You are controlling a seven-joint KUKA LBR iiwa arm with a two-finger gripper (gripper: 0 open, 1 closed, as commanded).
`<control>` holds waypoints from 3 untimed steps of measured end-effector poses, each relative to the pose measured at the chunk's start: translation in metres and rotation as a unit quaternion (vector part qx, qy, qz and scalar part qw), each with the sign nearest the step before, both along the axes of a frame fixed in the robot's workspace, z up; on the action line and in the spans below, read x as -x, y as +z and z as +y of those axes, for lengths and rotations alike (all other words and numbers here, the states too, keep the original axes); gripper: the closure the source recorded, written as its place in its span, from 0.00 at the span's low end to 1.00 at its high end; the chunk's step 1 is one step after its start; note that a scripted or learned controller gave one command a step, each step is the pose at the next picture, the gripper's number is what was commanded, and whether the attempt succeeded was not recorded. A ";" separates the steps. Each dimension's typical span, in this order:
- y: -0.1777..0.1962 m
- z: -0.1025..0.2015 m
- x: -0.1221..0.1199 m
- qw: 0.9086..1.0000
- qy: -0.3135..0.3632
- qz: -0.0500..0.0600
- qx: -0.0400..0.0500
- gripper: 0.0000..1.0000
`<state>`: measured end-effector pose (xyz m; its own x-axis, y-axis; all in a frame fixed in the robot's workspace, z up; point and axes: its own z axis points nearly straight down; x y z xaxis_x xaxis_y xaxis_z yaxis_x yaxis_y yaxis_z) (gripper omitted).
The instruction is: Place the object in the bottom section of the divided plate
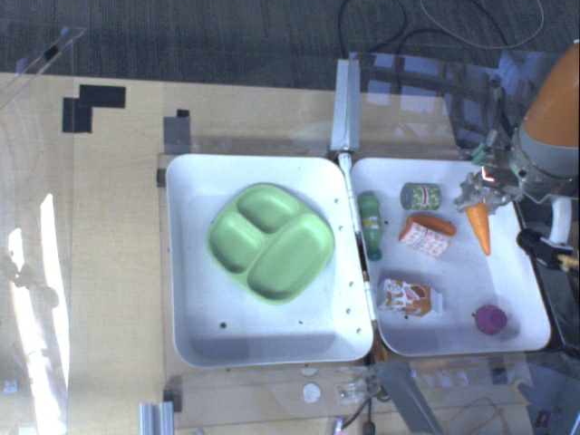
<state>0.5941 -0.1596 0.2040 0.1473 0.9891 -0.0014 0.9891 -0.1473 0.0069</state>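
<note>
- Carrot (pixel 479 227): lies in the right bin (pixel 535 329), near its far right corner, tip pointing toward the camera.
- Gripper (pixel 482 191): touching the carrot's top; arm enters from the right, wrist lowered; finger state cannot be told.
- Divided plate (pixel 270 241): green, in the left bin (pixel 190 315).

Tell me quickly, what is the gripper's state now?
Gripper: at the top of the carrot in the right bin; open or closed cannot be told.

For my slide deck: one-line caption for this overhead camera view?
KUKA arm's pincer at the carrot in the right bin; green divided plate waits in the left bin.
</note>
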 end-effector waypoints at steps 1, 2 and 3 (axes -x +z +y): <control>-0.020 0.075 -0.009 0.998 0.056 0.001 -0.001 1.00; -0.019 0.176 0.022 1.000 0.008 0.001 -0.002 1.00; 0.029 0.238 0.014 0.992 0.127 -0.001 -0.001 1.00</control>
